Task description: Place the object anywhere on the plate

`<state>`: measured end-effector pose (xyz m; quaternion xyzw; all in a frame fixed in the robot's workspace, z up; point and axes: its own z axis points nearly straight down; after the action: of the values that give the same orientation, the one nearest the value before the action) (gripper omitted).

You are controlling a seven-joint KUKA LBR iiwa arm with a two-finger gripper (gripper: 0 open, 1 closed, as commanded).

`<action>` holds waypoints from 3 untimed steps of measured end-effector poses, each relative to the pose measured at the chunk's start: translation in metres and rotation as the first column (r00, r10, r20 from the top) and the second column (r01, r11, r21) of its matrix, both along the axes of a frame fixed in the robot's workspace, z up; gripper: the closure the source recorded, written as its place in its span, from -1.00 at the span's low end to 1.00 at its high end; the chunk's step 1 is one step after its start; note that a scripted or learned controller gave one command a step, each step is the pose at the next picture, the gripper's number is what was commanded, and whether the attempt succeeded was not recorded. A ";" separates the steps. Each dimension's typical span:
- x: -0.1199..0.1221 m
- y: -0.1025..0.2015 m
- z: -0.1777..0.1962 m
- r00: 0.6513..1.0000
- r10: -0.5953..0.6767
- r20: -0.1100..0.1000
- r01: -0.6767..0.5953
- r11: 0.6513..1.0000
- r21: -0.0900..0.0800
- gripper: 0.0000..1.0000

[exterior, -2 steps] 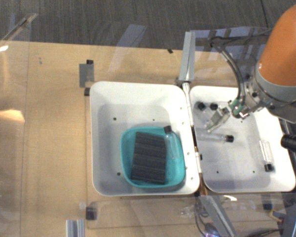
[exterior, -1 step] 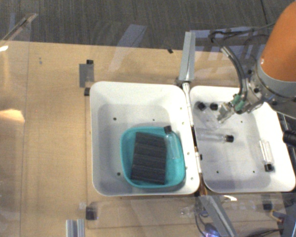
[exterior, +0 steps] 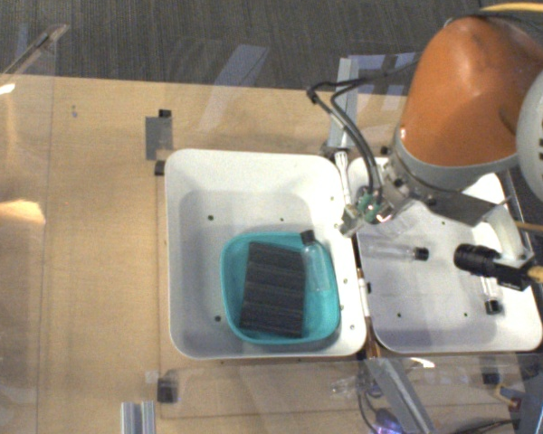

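A teal plate (exterior: 232, 274) sits in the left bin (exterior: 195, 242), toward its front right. On the plate lies a black ridged block (exterior: 273, 289). Beside the block, a clear bottle with a black cap (exterior: 317, 265) lies along the plate's right side. My gripper (exterior: 368, 211) hangs over the wall between the two bins, just right of the plate's far corner, mostly hidden under the orange and grey wrist. Nothing shows in its grasp.
The right bin (exterior: 434, 328) holds a clear tube with a black tip (exterior: 401, 254) near its left wall and a small clear piece with a black end (exterior: 490, 298) at the right. The arm covers that bin's back half.
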<state>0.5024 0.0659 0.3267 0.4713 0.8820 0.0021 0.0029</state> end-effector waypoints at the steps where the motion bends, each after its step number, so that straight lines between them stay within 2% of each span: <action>1: 0.040 -0.064 0.112 0.991 0.137 0.008 -0.137 0.991 -0.003 1.00; 2: 0.104 -0.106 0.110 0.978 0.206 0.006 -0.206 0.979 -0.005 1.00; 3: 0.150 -0.072 0.108 0.829 0.559 0.005 -0.559 0.829 -0.009 1.00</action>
<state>0.6526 -0.0064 0.4351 0.1928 0.9812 0.0018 0.0070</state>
